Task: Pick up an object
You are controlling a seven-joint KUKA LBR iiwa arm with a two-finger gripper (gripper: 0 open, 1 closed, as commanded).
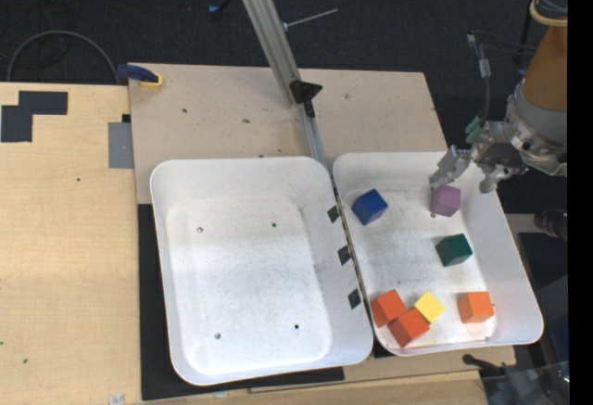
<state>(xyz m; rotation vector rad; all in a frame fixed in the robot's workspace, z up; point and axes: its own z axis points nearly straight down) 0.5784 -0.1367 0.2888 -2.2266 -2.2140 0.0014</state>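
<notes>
My gripper (469, 174) hangs over the far right part of the right bin (405, 170), its two fingers spread open with nothing between them. A purple cube (446, 200) lies just below the left fingertip (449, 168), apart from it as far as I can tell. In the same bin lie a blue cube (369, 206), a dark green cube (454, 249), two red-orange cubes (388, 306) (409, 327), a yellow cube (429, 307) and an orange cube (475, 307).
The left bin (167, 208) sits beside the right one, with black clips (344, 254) along the shared rim. A slanted aluminium bar (273, 37) rises behind the bins. The orange-banded arm (547, 69) comes in from the right.
</notes>
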